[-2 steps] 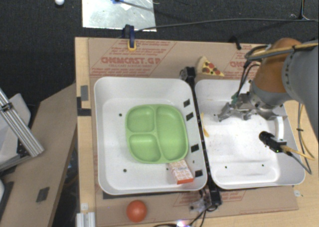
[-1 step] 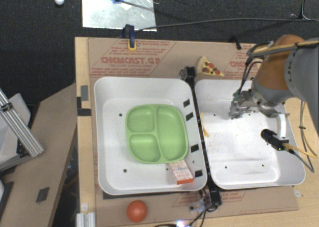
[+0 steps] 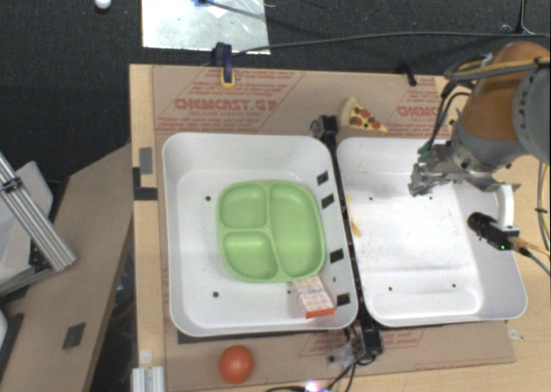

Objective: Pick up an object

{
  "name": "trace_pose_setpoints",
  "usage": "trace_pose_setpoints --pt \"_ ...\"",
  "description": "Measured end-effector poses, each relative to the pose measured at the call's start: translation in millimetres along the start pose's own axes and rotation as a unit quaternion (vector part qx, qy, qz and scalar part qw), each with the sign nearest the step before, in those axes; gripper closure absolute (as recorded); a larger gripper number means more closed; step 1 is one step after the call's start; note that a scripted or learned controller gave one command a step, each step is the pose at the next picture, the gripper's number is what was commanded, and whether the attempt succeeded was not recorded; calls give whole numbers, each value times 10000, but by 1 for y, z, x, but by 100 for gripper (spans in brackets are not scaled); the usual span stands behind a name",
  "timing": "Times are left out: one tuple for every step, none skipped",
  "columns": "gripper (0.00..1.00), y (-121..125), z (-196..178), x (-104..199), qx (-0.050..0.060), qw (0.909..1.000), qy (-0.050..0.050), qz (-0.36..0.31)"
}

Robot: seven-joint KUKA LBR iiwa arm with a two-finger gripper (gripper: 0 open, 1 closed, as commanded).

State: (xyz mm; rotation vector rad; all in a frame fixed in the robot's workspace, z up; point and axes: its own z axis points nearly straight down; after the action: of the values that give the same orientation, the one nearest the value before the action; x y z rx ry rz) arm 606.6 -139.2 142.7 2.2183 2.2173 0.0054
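Note:
A green divided plate (image 3: 270, 229) lies in the left bin (image 3: 185, 235). A small red and white box (image 3: 313, 296) rests by the plate's near right corner, inside that bin. My gripper (image 3: 421, 182) hangs over the far right part of the right bin (image 3: 482, 295), pointing down, with nothing visible between its fingers. A thin yellow stick (image 3: 354, 216) lies along the right bin's left wall. A toy pizza slice (image 3: 362, 116) sits on the cardboard behind the bins. A red ball (image 3: 236, 364) rests on the bench in front of the left bin.
The bins sit on a cardboard sheet (image 3: 258, 102) with a yellow and blue clamp (image 3: 225, 65) at its far edge. A black part (image 3: 488, 232) on the arm hangs over the right bin's right side. A metal rail (image 3: 30, 218) stands at far left.

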Motion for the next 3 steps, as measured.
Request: trace_pose_setpoints --pt "100 3 -65 -2 -15 10000 -4 -23" --pt "100 1 -111 1 -4 10000 0 -28" --pt "100 2 -113 47 17 10000 13 -49"
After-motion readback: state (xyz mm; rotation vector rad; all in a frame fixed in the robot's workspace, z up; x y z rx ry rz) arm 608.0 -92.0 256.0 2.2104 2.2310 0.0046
